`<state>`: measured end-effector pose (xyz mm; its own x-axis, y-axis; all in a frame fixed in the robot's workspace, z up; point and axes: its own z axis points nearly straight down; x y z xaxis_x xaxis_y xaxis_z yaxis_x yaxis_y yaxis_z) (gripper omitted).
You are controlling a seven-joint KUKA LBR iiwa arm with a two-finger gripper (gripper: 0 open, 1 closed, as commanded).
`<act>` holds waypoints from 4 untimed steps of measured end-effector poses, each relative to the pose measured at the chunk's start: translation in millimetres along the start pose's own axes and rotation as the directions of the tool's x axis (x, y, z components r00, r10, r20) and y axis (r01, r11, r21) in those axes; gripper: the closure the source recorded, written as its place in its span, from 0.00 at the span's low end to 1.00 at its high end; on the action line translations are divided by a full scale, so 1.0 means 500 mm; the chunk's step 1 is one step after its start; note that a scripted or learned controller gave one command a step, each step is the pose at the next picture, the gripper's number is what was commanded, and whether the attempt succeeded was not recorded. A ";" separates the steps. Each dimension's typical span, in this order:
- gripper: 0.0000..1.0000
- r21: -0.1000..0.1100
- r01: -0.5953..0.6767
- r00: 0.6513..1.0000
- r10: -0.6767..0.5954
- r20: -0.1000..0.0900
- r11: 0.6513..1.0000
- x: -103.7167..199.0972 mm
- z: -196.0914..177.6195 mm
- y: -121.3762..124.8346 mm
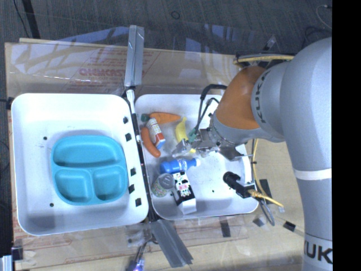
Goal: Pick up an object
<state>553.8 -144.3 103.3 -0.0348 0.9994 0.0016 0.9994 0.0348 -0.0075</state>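
Bench: wooden top under a clear sheet, dark carpet beyond; we see two white bins side by side, the left bin (pixel 22 151) and the right bin (pixel 225 205).
Left bin: holds a blue divided tray (pixel 89 169), nothing else that we can make out.
Right bin: a cluster along its left half: an orange carrot (pixel 164 117) at the top, a second carrot (pixel 150 144) below it, a small bottle with a red label (pixel 156 133) between them, a yellow banana (pixel 180 130), a blue bottle (pixel 176 165), a round grey can (pixel 164 182), and a black-and-white box (pixel 184 192) near the bottom wall.
Arm: comes in from the right, orange band over the right bin.
Gripper (pixel 189 145): low over the cluster, just beside the banana's lower end and above the blue bottle.
Hand state: we cannot tell; the wrist hides it, and we see nothing clearly held.
Likely target: perhaps the banana or the blue bottle; the view is too cluttered for us to be sure.
Step in hand: we judge this the descent onto an object, grasp not yet confirmed.
Doing it well: we would centre on one item, straddle its narrow side, and avoid catching a neighbour, since the pieces lie touching or nearly so.
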 end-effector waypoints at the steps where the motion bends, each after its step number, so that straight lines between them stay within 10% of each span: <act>1: 1.00 0.000 0.004 1.000 -0.004 0.001 1.000 -0.002 -0.021 0.000; 2: 0.00 0.000 0.004 1.000 -0.004 0.001 1.000 -0.001 -0.021 0.000; 3: 0.00 -0.005 -0.004 1.000 0.004 0.000 1.000 -0.072 0.023 0.127; 4: 1.00 -0.004 0.003 1.000 -0.003 0.000 1.000 -0.069 0.003 0.128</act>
<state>619.2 -176.6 101.4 -0.0374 0.9993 0.0018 0.9993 0.0374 -0.0039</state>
